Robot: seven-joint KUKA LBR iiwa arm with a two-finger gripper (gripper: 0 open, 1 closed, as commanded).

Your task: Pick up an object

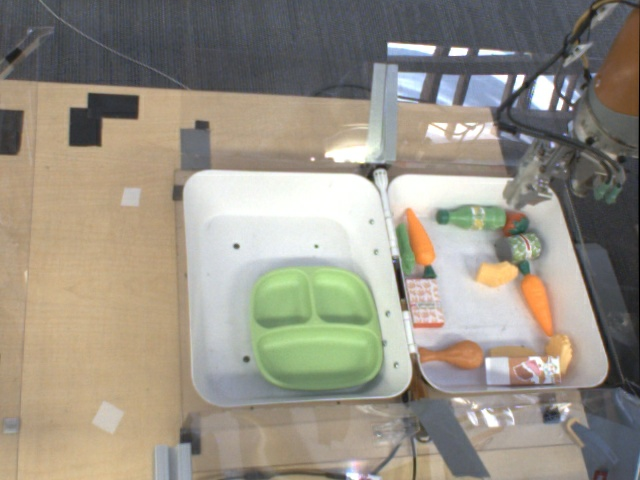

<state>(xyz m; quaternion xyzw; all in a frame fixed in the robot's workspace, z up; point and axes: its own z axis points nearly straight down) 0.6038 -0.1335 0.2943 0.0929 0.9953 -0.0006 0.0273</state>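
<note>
two shallow white bins with rounded corners sit side by side on a pale wooden bench; the left bin point(215, 268) holds a glossy green plastic divided tray point(316, 326) with three compartments. the right bin point(470, 313) holds small toy foods: a green plastic bottle point(472, 217) lying on its side near the upper edge, a round green can point(526, 246) just right of it, a pale yellow wedge point(496, 274), two tapered orange carrots point(419, 237) point(537, 303), a flat red-and-white packet point(425, 302), a brown drumstick shape point(452, 355) and a labelled bottle point(522, 370) along the lower edge. the gripper point(527, 185) hangs at the upper right corner of the right bin, just above and right of the green bottle, with nothing between its fingers; whether the jaws are spread or closed cannot be told. the arm point(610, 98) enters from the upper right of the frame, wrapped in black cables.
</note>
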